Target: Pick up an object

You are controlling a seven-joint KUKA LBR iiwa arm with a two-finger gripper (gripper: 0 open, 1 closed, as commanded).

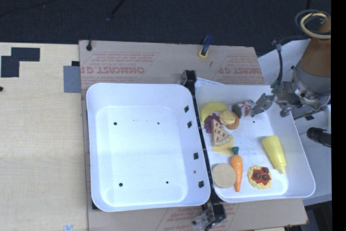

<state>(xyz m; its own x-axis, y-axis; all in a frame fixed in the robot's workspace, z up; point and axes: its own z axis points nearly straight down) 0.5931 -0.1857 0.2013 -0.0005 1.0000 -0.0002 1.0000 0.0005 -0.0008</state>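
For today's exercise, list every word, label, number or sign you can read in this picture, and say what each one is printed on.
Red printing on the brown board behind the bins: upside down and too blurred to read with confidence.
Faint red printing on the board's front edge: too small to read.
The white bins and toy foods carry no readable text.

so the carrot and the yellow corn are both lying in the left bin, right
Not quite: the camera view shows the carrot and the corn both lying in the right bin, not the left bin.
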